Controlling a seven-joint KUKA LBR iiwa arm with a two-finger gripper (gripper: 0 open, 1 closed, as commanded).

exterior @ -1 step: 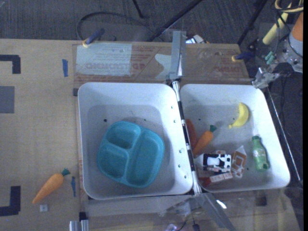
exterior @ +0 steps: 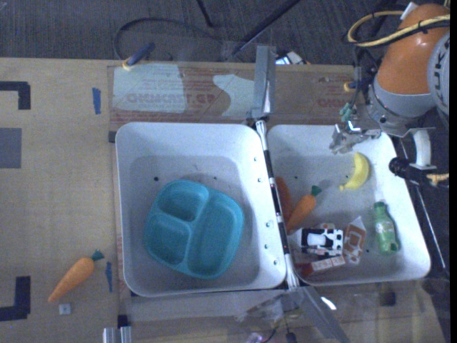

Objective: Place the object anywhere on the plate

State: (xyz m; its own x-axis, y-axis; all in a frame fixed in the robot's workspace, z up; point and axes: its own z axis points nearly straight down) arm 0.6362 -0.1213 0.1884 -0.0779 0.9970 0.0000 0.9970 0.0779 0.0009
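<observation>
**Ana:** Nearest the lens, on the bare worktop (exterior: 43, 213) left of the bins, lies a stray carrot (exterior: 71, 279). Beyond it, the teal plate (exterior: 193, 226) sits in the left bin (exterior: 132, 138), nothing on it.

**Ben:** And the right bin (exterior: 407, 259)?

**Ana:** Near edge first: a black-and-white toy (exterior: 322, 240) and some small packets I can't identify, a green bottle (exterior: 385, 229), a second carrot (exterior: 302, 209) against the divider, then a banana (exterior: 357, 171).

**Ben:** Which is the object?

**Ana:** My guess is the banana. The hand (exterior: 348, 136) hangs just above and left of it, at the bin's far side, holding nothing.

**Ben:** Apart or together?

**Ana:** I cannot tell; it's blurred and seen from above.

**Ben:** Risks?

**Ana:** A curved, smooth banana may roll or slip from a pinch. Carrying it across, it could clip the divider, or land in the bin beside the plate.
</observation>
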